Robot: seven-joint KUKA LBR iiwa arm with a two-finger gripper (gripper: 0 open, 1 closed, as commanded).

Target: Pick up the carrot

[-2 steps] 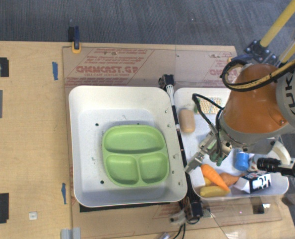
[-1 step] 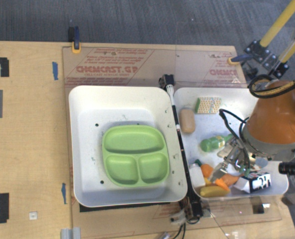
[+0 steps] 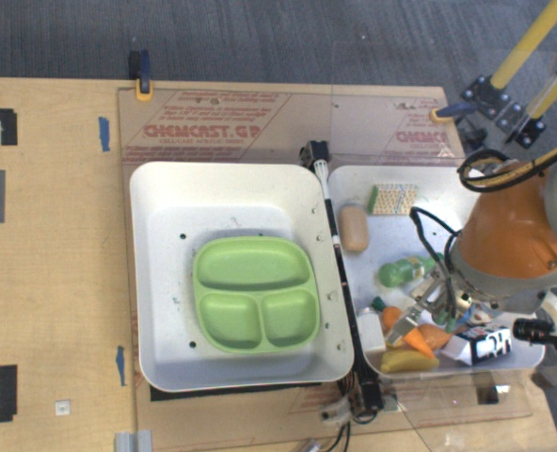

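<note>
While the worktop (image 3: 53,252) spreads out as pale plywood under a sheet of printed clear plastic, the two white bins sit side by side on it, both smooth moulded plastic with rounded corners. Inside the left bin (image 3: 156,215) lies a light green tray (image 3: 255,292) with three shallow compartments, matte and soft-edged. Over the right bin (image 3: 429,182) hangs the arm (image 3: 514,234), its orange band glossy and bulbous, reaching in from the right with black cable looped beside it.

Below the wrist, the pincer (image 3: 427,311) points down and leftward into a cluster of toy food at the bin's near end. Whether it is released or clenched I cannot tell, as the wrist and clutter mask its tips.

Just beside the pincer, toward the left and near edge, lies the carrot (image 3: 399,326), an orange tapered piece whose long axis seems to run roughly left to right; its exact outline blurs into neighbouring orange and yellow pieces. A tan bread-like oblong (image 3: 354,228) rests farther back, with a small green item (image 3: 398,272) between.
</note>
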